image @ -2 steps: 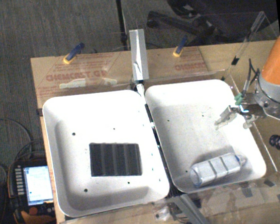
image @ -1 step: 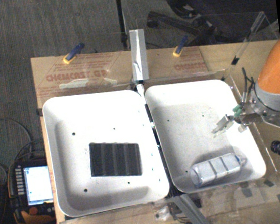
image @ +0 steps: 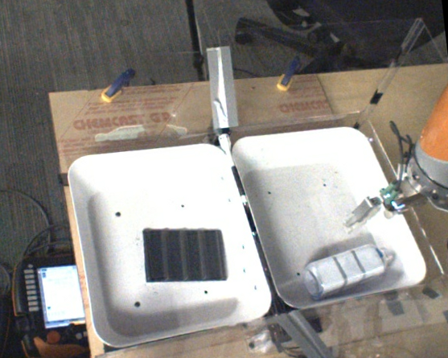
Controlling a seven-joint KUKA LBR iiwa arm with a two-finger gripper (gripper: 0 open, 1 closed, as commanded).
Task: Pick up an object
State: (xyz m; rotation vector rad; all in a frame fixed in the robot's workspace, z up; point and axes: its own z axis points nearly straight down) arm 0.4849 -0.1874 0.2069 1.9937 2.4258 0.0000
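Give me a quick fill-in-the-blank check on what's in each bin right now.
1. The dark ribbed rectangular pad lies in the ____ bin.
2. The clear plastic bottle lies on its ____ in the right bin.
3. The gripper is over the right bin, ____ the bottle in the view.
4. The blue and yellow clamps sit on the ____ sheet behind the bins.

Missing words: left; side; above; cardboard
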